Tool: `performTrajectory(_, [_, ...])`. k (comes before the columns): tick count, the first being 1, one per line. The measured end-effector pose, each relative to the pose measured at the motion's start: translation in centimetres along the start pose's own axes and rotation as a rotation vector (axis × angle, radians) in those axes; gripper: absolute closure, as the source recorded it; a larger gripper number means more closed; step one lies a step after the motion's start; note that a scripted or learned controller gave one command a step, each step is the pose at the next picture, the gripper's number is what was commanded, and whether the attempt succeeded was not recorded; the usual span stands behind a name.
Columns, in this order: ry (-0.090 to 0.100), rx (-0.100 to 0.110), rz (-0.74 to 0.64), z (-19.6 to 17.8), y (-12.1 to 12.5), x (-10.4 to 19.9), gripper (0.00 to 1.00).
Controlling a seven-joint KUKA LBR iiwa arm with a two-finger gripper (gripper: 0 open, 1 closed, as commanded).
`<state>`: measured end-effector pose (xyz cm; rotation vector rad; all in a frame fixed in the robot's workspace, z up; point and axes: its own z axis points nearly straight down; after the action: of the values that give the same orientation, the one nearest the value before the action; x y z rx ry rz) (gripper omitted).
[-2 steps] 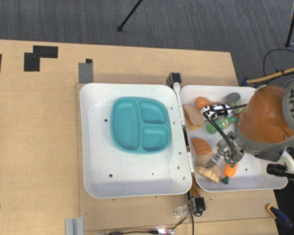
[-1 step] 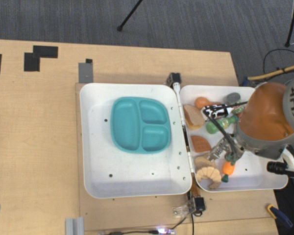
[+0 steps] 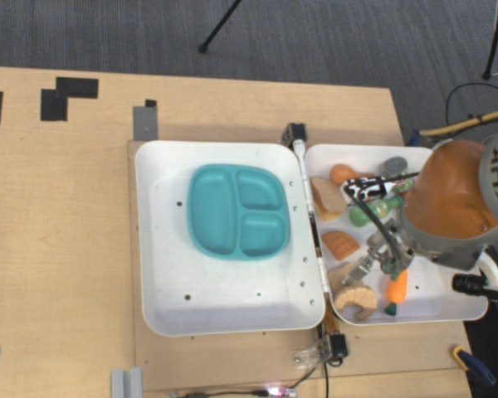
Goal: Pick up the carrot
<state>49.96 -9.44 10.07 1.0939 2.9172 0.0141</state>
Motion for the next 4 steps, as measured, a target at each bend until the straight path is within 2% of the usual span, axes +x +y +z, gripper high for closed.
performTrajectory(1, [0.005, -0.004, -0.285, 0.8, -1.1, -0.7, 0.00])
performTrajectory(2, [0.003, -0.005, -0.282, 0.0, -0.9, -0.9, 1.00])
performTrajectory(3, [-0.001, -0.010, -0.278, -0.8, -0.6, -1.0, 1.00])
performTrajectory(4, [0.017, 0.013, 0.062, -8.3, 2.6, 3.2, 1.00])
